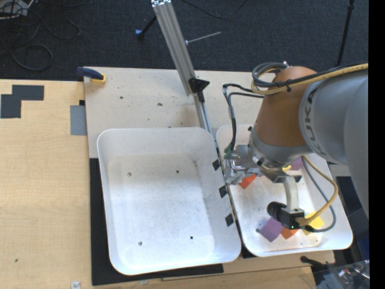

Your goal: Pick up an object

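My gripper hangs over the left part of the right bin, close to the wall shared with the other bin. The grey arm and its orange wrist cover most of it from above. A small red-orange block lies just beneath and to the right of the gripper; whether they touch is unclear. Nearer the front of this bin lie a purple block, an orange block and a yellow piece. Another purple piece peeks out under the arm.
The left bin stands beside the right one, with black clips along the shared wall. A slanted aluminium bar rises behind the bins. Cables loop off the wrist over the right bin.
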